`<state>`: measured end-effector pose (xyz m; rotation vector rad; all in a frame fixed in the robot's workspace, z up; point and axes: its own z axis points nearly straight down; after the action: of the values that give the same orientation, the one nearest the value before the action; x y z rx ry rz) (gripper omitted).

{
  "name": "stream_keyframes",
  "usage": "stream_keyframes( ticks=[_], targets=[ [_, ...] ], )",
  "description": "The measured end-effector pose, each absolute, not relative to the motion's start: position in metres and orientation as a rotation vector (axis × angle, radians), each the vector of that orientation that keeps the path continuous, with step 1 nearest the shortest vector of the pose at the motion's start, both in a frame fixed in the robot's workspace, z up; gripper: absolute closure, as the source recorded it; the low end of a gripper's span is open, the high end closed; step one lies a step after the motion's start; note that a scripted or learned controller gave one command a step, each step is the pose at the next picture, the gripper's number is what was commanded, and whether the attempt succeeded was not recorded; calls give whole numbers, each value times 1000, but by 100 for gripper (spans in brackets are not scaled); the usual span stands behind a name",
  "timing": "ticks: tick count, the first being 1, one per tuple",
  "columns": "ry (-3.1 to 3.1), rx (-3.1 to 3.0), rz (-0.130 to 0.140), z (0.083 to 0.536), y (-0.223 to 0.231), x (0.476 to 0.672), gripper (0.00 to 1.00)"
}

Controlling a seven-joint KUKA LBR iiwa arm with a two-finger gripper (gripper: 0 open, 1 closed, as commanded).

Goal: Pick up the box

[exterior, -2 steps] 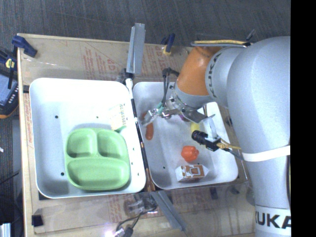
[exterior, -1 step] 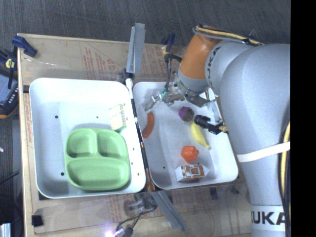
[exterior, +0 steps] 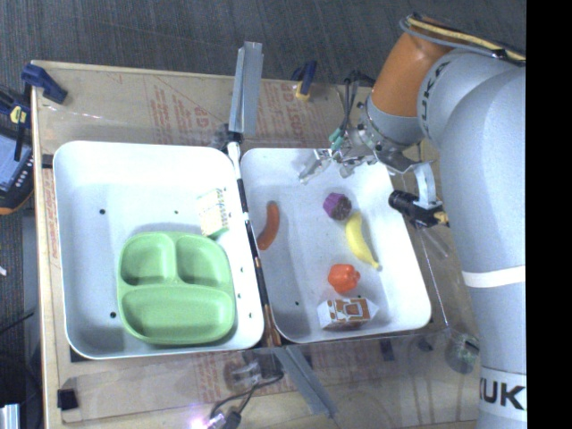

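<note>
Two white bins on a wooden tabletop, seen from above. Nearest, at the front of the right bin, lies the box, small, brown and white, its print too small to read. Just behind it sits a red-orange, tomato-like item, then a banana, a dark purple item of unclear kind, and a sausage near the bin's left wall. The left bin holds a green divided tray and a small pale packet. Farthest, the gripper hangs at the right bin's back rim, wires crowding it; whether its fingers stand open or closed cannot be told, and nothing is seen between them. The box lies well apart from the gripper, at the opposite end of the bin. The arm is cut off at the right.
</note>
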<state>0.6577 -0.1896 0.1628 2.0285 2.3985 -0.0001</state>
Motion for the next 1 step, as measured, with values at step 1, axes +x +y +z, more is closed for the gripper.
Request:
stream_keyframes(
  ticks=[1],
  targets=[
    [2343,2096,-2,92,-209,638,0]
  ],
)
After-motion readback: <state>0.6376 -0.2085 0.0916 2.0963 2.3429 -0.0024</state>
